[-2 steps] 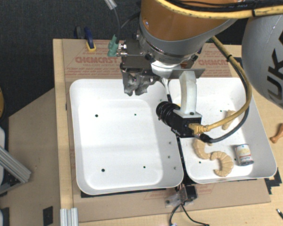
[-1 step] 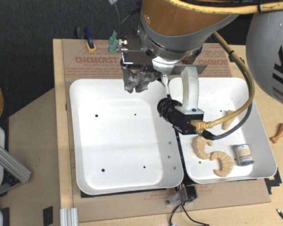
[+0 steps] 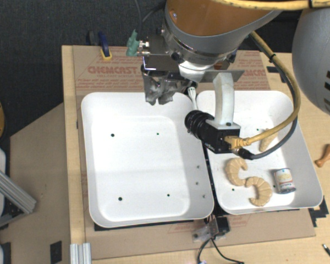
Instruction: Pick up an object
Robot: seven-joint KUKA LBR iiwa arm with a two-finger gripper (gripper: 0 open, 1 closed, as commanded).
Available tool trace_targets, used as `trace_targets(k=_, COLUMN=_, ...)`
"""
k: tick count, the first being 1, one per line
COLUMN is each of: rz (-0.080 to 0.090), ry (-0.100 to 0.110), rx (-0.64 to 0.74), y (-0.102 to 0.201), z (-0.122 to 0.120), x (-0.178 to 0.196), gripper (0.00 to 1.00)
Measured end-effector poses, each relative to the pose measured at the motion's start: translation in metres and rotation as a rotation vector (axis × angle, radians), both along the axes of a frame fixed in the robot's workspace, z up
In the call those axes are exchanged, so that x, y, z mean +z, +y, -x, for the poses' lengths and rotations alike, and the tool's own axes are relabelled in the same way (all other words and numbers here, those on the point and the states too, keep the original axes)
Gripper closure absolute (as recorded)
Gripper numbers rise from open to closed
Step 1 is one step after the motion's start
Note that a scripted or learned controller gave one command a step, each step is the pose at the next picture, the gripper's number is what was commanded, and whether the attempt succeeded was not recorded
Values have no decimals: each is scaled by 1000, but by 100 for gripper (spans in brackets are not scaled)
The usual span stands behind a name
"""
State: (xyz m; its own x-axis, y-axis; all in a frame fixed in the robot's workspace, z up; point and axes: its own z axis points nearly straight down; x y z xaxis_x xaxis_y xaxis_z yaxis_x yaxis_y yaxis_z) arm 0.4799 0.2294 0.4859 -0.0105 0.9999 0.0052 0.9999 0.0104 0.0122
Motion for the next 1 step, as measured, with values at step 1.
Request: trace_targets(k=1, rz=-1, ry=-3, rx=1, y=1, z=0, x=10, gripper=100)
